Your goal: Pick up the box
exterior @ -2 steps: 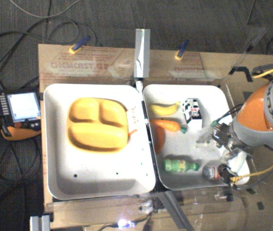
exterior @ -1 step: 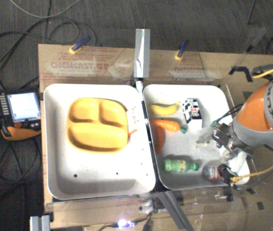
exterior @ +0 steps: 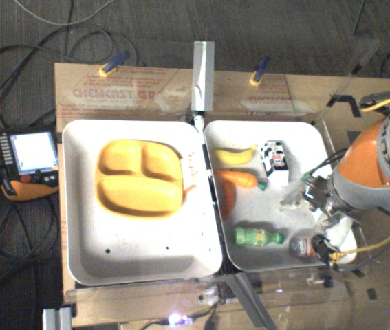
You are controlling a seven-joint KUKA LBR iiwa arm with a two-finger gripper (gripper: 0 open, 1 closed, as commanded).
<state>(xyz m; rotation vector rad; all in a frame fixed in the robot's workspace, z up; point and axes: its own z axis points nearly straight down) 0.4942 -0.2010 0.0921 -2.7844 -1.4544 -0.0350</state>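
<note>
The box is small and white with black and red print. It lies in the right bin near the back, just right of the banana. My gripper hangs over the right side of that bin, below and to the right of the box and apart from it. Nothing shows in its grasp. The grey arm with its orange band reaches in from the right edge.
An orange carrot lies left of the box. A green bottle and a small dark can lie at the bin's front. The left bin holds a yellow divided plate.
</note>
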